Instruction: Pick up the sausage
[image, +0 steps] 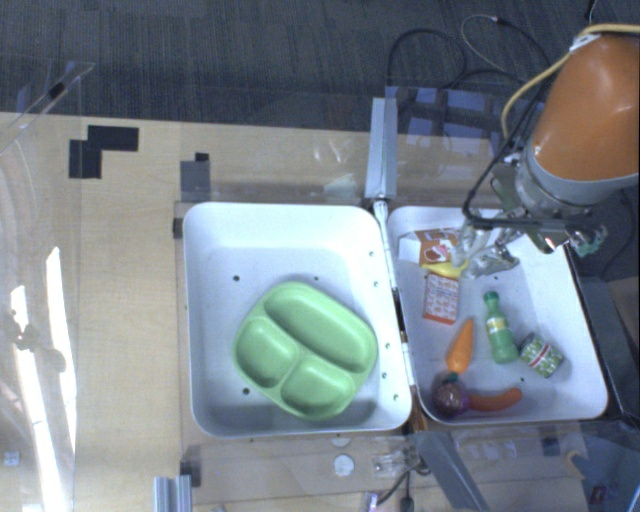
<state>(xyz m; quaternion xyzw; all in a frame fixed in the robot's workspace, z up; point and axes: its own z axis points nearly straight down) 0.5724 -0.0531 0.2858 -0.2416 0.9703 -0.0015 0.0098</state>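
Observation:
The sausage (495, 400) is a reddish-orange link lying flat near the front edge of the right bin (585, 330). Its left end touches a dark purple vegetable (450, 397). My gripper (489, 252) hangs over the back of the same bin, under the orange-banded wrist (590, 110). It is well behind the sausage and apart from it, close to a yellow item (450, 268) and a small snack bag (434, 246).
Between gripper and sausage lie a green bottle (499, 328), a carrot (460, 345), a red-and-white packet (441, 298) and a small can (541, 356). The left bin (215, 250) holds a green divided plate (305, 348). Cables run behind the bins.

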